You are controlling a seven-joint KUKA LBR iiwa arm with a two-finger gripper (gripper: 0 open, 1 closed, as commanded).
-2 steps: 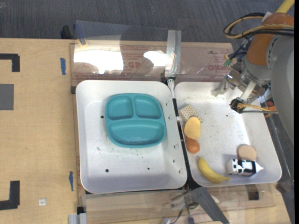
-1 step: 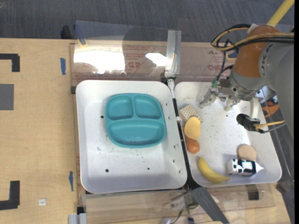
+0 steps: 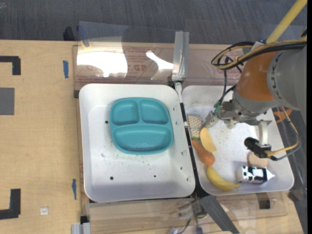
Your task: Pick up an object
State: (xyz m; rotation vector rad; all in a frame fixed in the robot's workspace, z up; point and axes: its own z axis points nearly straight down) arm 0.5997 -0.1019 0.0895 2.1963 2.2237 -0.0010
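Crowding gripper (image 3: 220,115): banana (image 3: 220,179), carrot (image 3: 204,152).

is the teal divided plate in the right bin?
No. The teal divided plate lies in the left bin; the right bin holds the banana and other small items.

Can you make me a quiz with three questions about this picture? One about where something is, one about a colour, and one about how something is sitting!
1. Where is the curved yellow banana?
A. right white bin
B. left white bin
C. on the wooden bench

2. What colour is the plastic tray with three compartments?
A. red
B. teal blue
C. black

3. How does that tray sit?
A. standing on its edge
B. hanging from the arm
C. flat, open side up

Answers: 1 A, the banana lies near the front of the right white bin. 2 B, it is teal all over. 3 C, its three hollows face up in the left white bin.
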